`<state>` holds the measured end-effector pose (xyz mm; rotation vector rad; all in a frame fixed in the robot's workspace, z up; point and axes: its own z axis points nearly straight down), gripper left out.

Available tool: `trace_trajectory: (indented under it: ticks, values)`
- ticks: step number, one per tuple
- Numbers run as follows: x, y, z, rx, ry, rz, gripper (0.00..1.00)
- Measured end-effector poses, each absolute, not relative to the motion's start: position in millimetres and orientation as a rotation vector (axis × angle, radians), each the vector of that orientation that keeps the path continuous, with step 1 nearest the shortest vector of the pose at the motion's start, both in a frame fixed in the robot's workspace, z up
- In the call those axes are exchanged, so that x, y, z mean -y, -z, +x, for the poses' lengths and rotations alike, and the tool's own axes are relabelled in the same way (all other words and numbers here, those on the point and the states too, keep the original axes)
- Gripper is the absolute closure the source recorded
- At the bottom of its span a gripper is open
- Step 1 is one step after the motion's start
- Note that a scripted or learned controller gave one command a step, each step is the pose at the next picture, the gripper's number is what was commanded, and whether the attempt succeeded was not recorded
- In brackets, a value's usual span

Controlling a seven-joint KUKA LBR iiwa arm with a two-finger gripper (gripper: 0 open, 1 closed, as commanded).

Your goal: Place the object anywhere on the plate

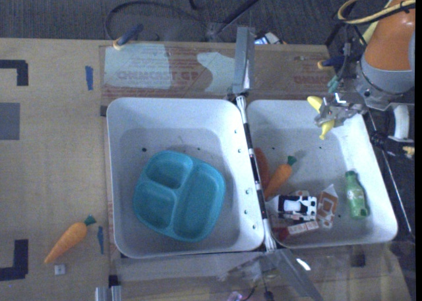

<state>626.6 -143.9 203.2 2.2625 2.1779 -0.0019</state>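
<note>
A teal divided plate (179, 194) lies in the left bin (132, 122), towards its front. My gripper (328, 118) hangs over the back of the right bin (376, 161), well to the right of the plate. It is shut on a small yellow object (316, 103), whose ends stick out above and below the fingers. The object is lifted off the bin floor.
The right bin holds an orange carrot (278, 178), a reddish piece (262, 161) by the divider, a black-and-white cow toy (297, 206), a green bottle (355, 194), a small packet (327, 206) and a red item (301, 229). Another carrot (66, 240) lies on the bench at left.
</note>
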Motion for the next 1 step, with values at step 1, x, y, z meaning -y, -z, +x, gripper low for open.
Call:
trace_trajectory:
  ticks: [1]
  values:
    - [38.8, -184.8, 667.1, -2.017, -0.002, 2.407, 1.0]
